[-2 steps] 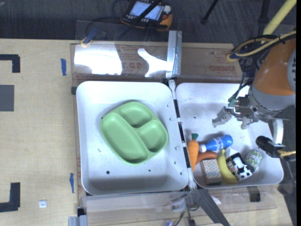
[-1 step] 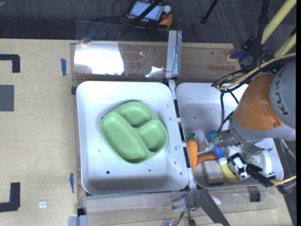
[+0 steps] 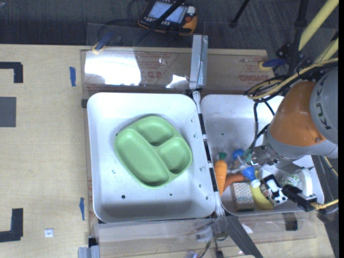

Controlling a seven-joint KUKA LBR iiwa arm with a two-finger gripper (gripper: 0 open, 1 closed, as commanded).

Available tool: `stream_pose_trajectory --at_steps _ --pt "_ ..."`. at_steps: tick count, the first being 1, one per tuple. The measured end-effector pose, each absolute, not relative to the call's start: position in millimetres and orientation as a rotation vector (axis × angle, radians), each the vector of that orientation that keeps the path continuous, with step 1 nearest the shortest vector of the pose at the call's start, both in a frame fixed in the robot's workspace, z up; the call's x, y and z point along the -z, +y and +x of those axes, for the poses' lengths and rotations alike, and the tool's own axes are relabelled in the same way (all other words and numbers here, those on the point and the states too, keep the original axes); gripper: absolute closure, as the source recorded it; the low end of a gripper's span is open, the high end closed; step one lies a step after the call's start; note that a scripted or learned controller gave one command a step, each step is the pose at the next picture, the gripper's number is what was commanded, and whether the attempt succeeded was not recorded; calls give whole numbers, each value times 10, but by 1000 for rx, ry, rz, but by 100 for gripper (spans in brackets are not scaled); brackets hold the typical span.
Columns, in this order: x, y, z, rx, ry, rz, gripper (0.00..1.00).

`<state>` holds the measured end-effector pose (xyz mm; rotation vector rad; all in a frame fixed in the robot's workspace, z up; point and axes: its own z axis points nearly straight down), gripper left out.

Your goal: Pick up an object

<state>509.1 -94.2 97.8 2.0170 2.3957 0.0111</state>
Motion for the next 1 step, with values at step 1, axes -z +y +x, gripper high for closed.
stream_pose_trajectory --at_steps 1 --pt "-2208 -344 5285 0 2502 1899 100"
